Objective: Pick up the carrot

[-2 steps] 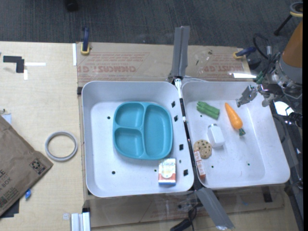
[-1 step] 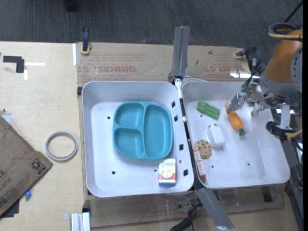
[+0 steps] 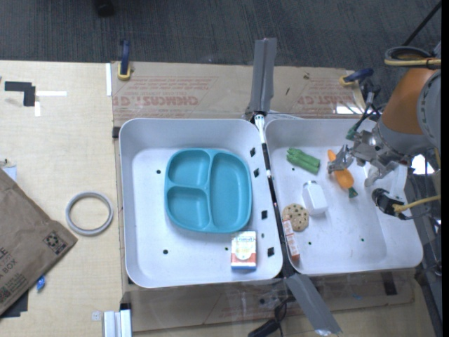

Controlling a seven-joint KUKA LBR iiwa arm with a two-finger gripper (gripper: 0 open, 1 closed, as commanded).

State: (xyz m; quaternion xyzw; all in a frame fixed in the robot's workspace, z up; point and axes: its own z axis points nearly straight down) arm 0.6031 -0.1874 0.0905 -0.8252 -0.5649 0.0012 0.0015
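Bright, even overhead light; mild glare on the white bins (image 3: 133, 209); soft, short shadows; slightly grainy, with dim dark floor (image 3: 210, 12) at top.

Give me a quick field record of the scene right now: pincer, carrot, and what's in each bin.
pincer: over the right bin's far right side, next to the carrot
carrot: lying on the right bin floor, just below the pincer
right bin: green vegetable, white block, cookie, carrot
left bin: teal divided plate, small carton
bench: tape roll left of the bins
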